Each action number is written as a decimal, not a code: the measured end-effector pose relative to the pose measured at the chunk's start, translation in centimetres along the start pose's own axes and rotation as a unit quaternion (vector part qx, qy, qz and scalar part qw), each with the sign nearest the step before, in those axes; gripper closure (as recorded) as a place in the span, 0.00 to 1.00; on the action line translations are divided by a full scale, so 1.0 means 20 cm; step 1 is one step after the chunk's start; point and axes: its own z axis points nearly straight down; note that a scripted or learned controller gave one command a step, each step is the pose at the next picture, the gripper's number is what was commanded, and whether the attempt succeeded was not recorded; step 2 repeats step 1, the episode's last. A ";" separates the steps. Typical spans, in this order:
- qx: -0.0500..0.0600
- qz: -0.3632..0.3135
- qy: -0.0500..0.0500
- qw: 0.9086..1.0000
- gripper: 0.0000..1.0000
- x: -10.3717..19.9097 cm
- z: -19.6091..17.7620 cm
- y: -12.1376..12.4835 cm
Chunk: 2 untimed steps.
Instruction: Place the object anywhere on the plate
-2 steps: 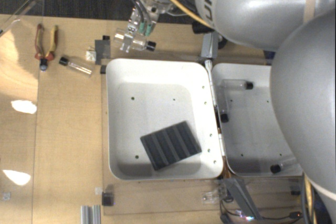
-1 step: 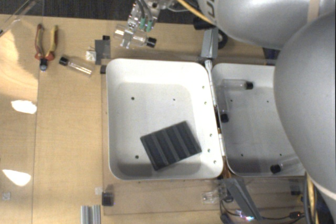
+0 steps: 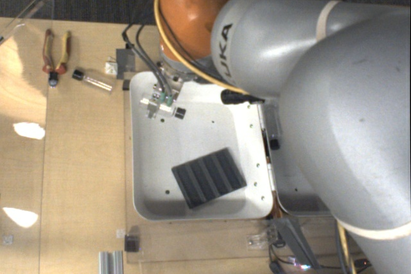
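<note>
Dark ridged slab [image 3: 209, 177], rectangular with lengthwise grooves, lies flat on the floor of the left white bin [image 3: 144, 202], in the near half, turned at a slant to the bin walls. Looks like the plate; can't be sure, and no separate loose object is clear to me. Nothing touching it.

Bin floor is white with a few small dark dots. Second bin [image 3: 302, 205] sits just to the right, mostly hidden under the arm [image 3: 334, 106]. Both sit on a light wood counter [image 3: 70, 163]. On the counter left of the bins: red-handled pliers [image 3: 56, 54] near the far edge, a small clear tube with a dark cap [image 3: 92, 79] beside them, a small grey box [image 3: 124, 60] with cables at the bin's far-left corner. Bright glare patches on the wood at the left. Dark carpet beyond the counter's far edge.

Jaws [image 3: 162, 104] hang over the far-left part of the left bin, well apart from the slab, below the orange band [image 3: 192, 9]. Too small and cluttered to read: can't tell how far open they are or whether anything is held.
</note>
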 end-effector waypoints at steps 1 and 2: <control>-0.001 -0.174 -0.002 0.985 1.00 -0.10 -0.23 0.05; -0.001 -0.174 -0.002 0.985 1.00 -0.10 -0.23 0.05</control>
